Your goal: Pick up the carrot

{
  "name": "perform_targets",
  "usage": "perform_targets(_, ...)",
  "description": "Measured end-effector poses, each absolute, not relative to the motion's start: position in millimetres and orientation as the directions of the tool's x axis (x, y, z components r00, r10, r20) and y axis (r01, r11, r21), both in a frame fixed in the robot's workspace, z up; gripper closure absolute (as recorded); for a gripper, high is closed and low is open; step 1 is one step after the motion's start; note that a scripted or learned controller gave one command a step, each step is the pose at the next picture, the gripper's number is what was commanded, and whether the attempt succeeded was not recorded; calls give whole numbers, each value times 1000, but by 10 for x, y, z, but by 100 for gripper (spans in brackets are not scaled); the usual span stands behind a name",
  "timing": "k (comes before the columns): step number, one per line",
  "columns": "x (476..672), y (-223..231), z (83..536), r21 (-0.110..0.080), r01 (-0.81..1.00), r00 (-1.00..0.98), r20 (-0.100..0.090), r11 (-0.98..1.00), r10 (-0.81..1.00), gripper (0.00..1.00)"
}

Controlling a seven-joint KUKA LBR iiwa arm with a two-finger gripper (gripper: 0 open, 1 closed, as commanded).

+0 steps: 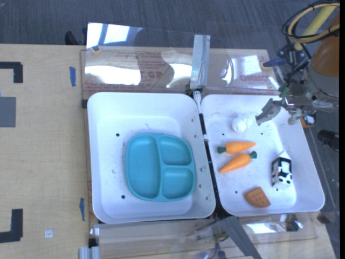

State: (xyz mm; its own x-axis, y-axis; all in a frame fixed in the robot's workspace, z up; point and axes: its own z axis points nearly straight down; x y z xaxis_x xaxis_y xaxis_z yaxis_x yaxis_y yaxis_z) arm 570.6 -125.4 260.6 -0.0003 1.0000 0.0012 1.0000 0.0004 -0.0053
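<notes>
We are at the approach step: our hand (280,111) hangs over the far right part of the right bin (310,169), its two fingers spread apart with nothing between them, well short of any carrot. The grasp is not yet begun, by our judgement.

The task's thing comes in a pair. One carrot (237,147) lies near the middle of the right bin, leaves pointing left; a second carrot (236,163) lies just beside it, nearer the camera, leaves pointing right and its body slanted. They look close enough that a careless descent could nudge both.

The next move, as we judge it, calls for bringing the hand toward the bin's middle, turning the fingers across one carrot's narrow width, and lowering so a finger lands on each side (the upper carrot is the nearer one).

The count in the right bin: two carrots, one small white lump (239,124), one black-and-white cow figure (281,172), one tan waffle-like piece (257,197). The left bin (102,117) holds one blue divided plate (159,166) with three compartments. Two bins sit on the counter (38,144).
</notes>
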Motion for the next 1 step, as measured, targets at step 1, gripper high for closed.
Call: perform_targets(1, 5758, -1050, 1484, -8, 953, -304, 5, 304, 953, 0)
